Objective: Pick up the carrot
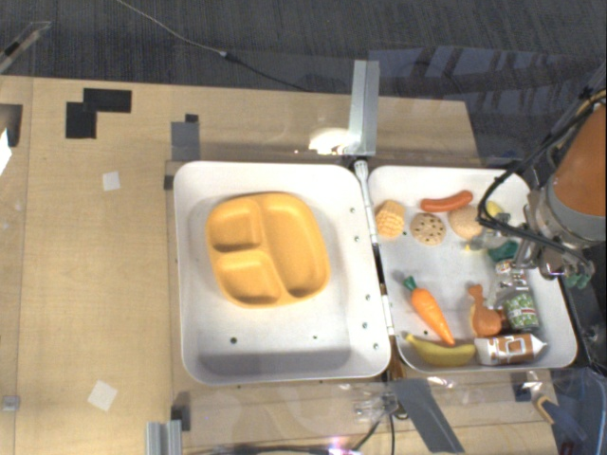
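the arm (pixel 580 183) is grey with a big orange band, and black cables (pixel 531 164) loop beside it.

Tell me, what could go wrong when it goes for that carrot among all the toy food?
The carrot lies slanted, its tip touching the banana, so the tool might nudge or grab the banana instead. The drumstick sits close on the carrot's other side and could get bumped. The tool is over by the right bin's far edge, so it must cross other items.

Carrot (pixel 430 312) beside banana (pixel 440 351); right bin (pixel 446 263)
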Controlling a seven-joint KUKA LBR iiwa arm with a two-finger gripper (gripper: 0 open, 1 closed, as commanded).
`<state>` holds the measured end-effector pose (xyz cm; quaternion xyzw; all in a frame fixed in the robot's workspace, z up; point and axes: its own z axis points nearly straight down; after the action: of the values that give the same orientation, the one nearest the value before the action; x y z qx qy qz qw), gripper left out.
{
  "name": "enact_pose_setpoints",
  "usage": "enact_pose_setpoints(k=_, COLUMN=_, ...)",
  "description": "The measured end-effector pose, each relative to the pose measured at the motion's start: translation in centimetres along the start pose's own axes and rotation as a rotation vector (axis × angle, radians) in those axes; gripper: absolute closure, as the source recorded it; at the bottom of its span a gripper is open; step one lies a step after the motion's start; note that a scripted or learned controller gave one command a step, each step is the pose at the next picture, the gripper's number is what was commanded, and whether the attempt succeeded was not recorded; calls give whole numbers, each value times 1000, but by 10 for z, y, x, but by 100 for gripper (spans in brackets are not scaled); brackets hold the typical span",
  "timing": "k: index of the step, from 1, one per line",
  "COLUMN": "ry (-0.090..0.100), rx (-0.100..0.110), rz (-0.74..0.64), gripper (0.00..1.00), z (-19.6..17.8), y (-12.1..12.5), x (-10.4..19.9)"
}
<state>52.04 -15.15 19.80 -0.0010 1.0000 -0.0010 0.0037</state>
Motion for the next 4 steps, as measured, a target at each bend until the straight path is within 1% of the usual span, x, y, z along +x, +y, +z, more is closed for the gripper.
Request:
enact_pose_setpoints(k=1, ry=-10, rx=1, rz=-151, gripper=0, z=108, y=38, x=7)
enact_pose_setpoints(k=2, ry=-19, rx=3, rz=-159, gripper=100, z=95, y=39, x=3)
enact_pose_setpoints(k=3, ry=-13, rx=2, rz=-275, gripper=100, z=-52, y=58, x=-7)
enact_pose_setpoints(k=4, ry=-17, rx=2, rz=-277, gripper=100, z=-61, y=59, x=-9)
